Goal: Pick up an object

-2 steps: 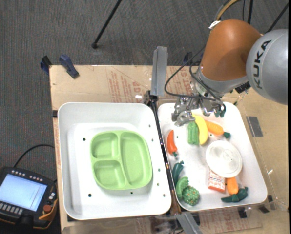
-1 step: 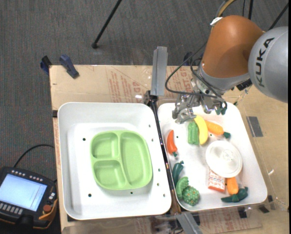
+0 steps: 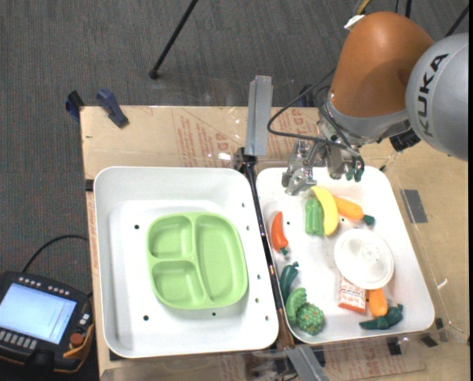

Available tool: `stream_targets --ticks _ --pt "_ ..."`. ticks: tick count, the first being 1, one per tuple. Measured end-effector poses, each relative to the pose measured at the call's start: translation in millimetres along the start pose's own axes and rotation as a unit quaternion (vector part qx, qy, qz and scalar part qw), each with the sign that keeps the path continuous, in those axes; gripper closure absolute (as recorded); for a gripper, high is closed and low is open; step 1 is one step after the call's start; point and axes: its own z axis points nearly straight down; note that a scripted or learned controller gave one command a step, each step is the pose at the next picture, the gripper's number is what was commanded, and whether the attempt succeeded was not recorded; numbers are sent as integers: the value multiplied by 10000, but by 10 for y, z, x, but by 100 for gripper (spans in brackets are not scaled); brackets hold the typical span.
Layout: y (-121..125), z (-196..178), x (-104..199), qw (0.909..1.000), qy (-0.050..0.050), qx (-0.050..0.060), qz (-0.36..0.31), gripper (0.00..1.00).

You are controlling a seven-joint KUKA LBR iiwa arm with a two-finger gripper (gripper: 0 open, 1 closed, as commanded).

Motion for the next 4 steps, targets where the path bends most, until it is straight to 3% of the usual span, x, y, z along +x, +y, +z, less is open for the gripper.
stream_targets --ticks 1,2,3,4 --pt "-579 745 179 9916 45 -5 -1290 100" --pt "-191 321 -15 9885 -12 -4 -1513 100" --pt "31 205 4 9933 6 -7 -1152 100" --pt "38 101 -10 9934 -18 -12 -1151 100"
